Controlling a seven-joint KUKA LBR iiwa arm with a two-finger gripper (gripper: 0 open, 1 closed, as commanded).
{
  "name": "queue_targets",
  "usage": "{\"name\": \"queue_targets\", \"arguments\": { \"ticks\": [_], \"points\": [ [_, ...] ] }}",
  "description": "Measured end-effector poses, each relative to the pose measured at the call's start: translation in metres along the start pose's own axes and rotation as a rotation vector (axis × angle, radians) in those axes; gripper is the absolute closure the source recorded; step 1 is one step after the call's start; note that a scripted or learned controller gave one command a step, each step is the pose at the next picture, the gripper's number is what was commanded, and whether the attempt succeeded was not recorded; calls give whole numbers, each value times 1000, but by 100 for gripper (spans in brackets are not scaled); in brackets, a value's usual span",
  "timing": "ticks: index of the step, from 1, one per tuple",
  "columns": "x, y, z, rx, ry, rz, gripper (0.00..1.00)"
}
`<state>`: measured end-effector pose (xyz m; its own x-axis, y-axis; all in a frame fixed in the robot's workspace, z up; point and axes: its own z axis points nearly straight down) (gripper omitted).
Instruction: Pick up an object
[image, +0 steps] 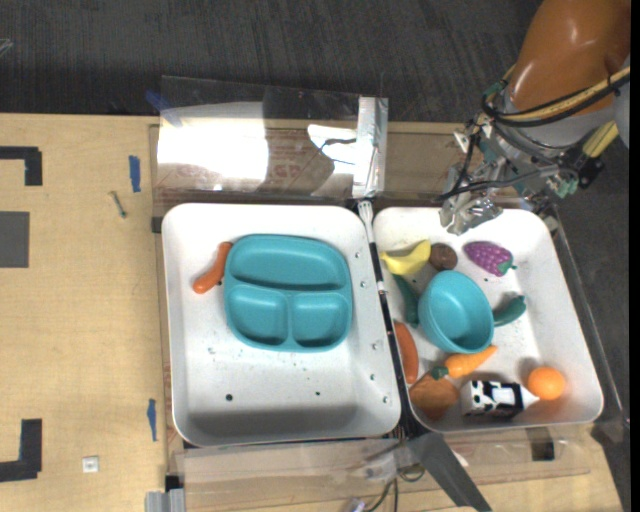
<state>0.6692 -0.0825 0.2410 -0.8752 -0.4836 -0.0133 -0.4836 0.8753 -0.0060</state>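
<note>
Objects for picking lie crowded in the right bin (570, 300), the white tray nearest the arm, while the left bin (190, 330) beside it carries a teal divided plate (288, 290) with three compartments, sitting a little toward the far side. An orange sausage-shaped toy (210, 268) rests against the plate's left edge, tilted.

Above the right bin's far right corner hangs the grey arm with its orange band (575, 45), and below it the gripper (470, 212) sits just over the bin's far rim, wrapped in cables. Whether its fingers are spread or closed cannot be made out, and nothing can be seen between them.

Inside the right bin, the biggest item is a teal bowl (456, 310) near the middle. A yellow banana (408, 258) lies at the far left corner, touching a small brown ball (443, 256); a purple bunch of grapes (490, 256) is just to the right of that. A dark green piece (508, 310) pokes out from the bowl's right side. Along the left wall lies a long orange-red piece (407, 350). Toward the near edge sit a carrot (470, 362), a brown rounded lump (432, 395), a black-and-white toy (493, 397), and an orange ball (546, 382) at the near right.
</note>
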Motion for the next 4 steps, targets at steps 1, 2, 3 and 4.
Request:
{"name": "queue_targets", "arguments": {
  "ticks": [1,2,3,4],
  "points": [
    [59,89,55,-8,9,-136,100],
    [5,108,8,-3,0,-170,100],
    [-30,72,-15,-3,2,-173,100],
    [-49,118,57,-10,10,-271,100]
  ]
}}
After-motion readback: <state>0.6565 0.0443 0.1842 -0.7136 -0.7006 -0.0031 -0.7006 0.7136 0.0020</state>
